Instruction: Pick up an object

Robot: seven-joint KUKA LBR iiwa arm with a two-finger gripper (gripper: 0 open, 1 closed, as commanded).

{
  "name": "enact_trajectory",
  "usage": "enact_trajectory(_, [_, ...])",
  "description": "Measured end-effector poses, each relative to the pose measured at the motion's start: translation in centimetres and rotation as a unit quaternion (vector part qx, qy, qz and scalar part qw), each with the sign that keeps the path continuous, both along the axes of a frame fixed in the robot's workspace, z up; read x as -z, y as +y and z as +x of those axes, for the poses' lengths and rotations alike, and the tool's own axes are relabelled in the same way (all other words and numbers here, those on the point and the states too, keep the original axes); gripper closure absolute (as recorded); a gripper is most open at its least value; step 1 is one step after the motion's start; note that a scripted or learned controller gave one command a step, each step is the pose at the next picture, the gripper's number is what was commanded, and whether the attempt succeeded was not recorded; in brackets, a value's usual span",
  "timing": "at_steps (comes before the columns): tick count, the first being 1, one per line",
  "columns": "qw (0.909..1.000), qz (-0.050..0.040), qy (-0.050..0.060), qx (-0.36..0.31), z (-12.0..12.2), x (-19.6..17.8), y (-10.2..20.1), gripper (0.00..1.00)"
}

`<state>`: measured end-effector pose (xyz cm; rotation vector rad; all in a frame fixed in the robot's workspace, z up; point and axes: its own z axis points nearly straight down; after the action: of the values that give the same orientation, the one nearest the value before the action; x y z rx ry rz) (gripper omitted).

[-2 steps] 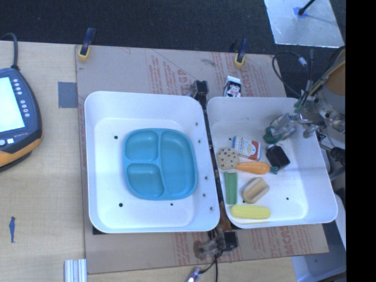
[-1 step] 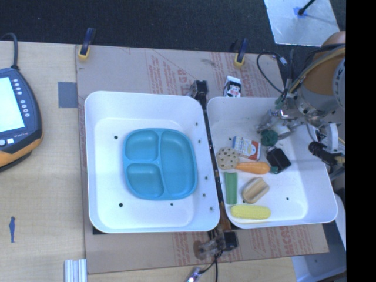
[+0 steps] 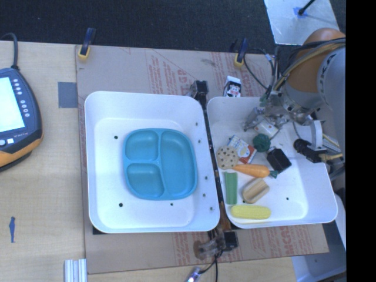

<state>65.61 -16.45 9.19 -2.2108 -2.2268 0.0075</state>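
My gripper [image 3: 262, 120] hangs over the far part of the right bin [image 3: 317, 207], its metal tip just above and beyond a dark green ball [image 3: 261, 142]. Several small things lie in that bin. A black block [image 3: 278, 159] rests right of the ball, and an orange carrot [image 3: 252, 170] lies below it. A round tan cracker [image 3: 226, 155] and a red-and-white packet [image 3: 243, 150] sit at the left. Nearer the front are a green stick [image 3: 231, 188], a bread roll [image 3: 255, 190] and a yellow corn cob [image 3: 251, 212]. I see nothing held.
The left bin [image 3: 100, 157] holds a blue divided plate [image 3: 160, 163]. The arm, with its orange band [image 3: 314, 63] and cables, crowds the right bin's far right corner. A teach pendant [image 3: 16, 113] lies on the bench at the far left. Clamps [image 3: 86, 44] hold the board's back edge.
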Motion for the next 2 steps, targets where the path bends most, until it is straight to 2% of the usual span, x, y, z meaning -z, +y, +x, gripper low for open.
enact_trajectory(1, [1.0, -0.0003, -0.001, 0.001, -3.9, 0.0, 3.0, 0.0])
enact_trajectory(2, [1.0, 0.0007, -0.002, 0.002, 0.0, 0.0, 1.3, 0.0])
